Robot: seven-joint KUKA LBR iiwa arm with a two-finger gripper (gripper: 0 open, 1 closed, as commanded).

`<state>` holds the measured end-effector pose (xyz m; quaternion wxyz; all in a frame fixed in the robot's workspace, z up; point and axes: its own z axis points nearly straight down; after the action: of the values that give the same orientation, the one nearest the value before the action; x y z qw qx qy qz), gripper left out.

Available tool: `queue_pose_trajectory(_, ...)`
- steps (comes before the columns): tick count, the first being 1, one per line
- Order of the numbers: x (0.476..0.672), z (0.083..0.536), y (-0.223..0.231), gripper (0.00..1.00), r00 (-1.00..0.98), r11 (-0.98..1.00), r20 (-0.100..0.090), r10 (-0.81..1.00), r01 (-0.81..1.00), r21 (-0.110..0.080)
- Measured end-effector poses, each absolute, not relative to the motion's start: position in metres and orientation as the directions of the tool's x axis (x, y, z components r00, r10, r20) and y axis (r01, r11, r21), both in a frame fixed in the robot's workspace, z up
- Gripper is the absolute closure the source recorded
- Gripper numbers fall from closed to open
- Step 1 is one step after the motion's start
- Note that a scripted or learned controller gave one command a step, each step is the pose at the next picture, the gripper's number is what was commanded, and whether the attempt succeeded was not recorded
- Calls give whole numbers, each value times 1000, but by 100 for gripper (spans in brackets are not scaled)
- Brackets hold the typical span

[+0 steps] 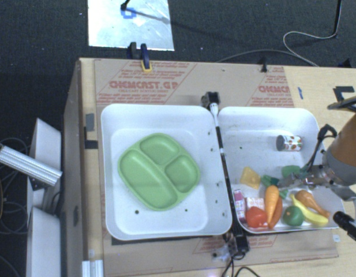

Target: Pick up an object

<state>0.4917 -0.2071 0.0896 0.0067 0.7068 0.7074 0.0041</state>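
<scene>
The bench is a flat board faced with brown printed paper, its surface matte and pale. On it sit two shallow white plastic bins with rounded corners, side by side and touching along a black seam. The left bin holds a green plate, smooth plastic, a rounded square turned on a slant and divided into three moulded hollows.

The right bin carries the smaller things, most crowded at its near edge. The arm enters from the right, grey with an orange band, and its dark gripper reaches low over the middle of that bin, just above the cluster; whether its fingers are spread or closed I cannot tell, since they blur into the dark metal.

Below it lies a long tapered orange carrot, upright in the view, beside a round glossy red tomato. To their right a curved yellow banana lies along the bin's wall, with a small orange-brown piece resting on it and a round green fruit just beside it. A flat white-and-red box sits left of the carrot, and a yellow wedge lies above it. A dark green scrap sits at the gripper. Well apart, toward the far wall, a small cylindrical can lies on its side, pale with speckled print.
</scene>
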Motion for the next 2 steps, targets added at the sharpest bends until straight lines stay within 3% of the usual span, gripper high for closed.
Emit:
queue_pose_trajectory(1, 587, 85, -205, 0, -5, 5, -1, 1000, 1000, 4)
queue_pose_trajectory(2, 557, 84, -167, 0, -5, 5, 0, 1000, 1000, 1)
